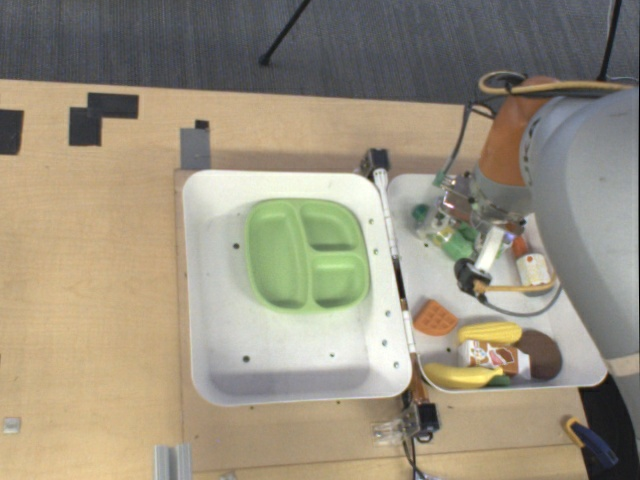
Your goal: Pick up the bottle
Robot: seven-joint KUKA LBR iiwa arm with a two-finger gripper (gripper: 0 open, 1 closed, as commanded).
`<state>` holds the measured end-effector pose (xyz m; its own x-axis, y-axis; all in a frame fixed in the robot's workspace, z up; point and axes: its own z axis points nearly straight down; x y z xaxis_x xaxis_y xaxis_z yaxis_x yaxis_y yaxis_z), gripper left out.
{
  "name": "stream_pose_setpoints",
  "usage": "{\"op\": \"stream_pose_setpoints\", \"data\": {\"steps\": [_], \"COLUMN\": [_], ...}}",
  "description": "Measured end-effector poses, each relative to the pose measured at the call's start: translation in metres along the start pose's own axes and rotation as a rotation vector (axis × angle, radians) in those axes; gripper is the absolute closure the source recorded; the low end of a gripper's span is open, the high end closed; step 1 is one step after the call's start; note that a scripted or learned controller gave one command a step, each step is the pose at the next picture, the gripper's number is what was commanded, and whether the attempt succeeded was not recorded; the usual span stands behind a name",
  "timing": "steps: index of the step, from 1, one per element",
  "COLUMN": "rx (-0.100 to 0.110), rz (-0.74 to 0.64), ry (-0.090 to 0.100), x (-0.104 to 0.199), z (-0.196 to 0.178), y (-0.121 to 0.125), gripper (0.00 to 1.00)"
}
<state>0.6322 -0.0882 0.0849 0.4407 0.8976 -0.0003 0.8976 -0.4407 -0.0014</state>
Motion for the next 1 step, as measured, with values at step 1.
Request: {"op": "stream_pose_setpoints", "data": {"steps": [1], "rx": [0.0], "rz": [-0.008], "ry": [0.0], "x": [0.0008], "z": [-0.0111], "y": [0.0005], "gripper": [1.0]}}
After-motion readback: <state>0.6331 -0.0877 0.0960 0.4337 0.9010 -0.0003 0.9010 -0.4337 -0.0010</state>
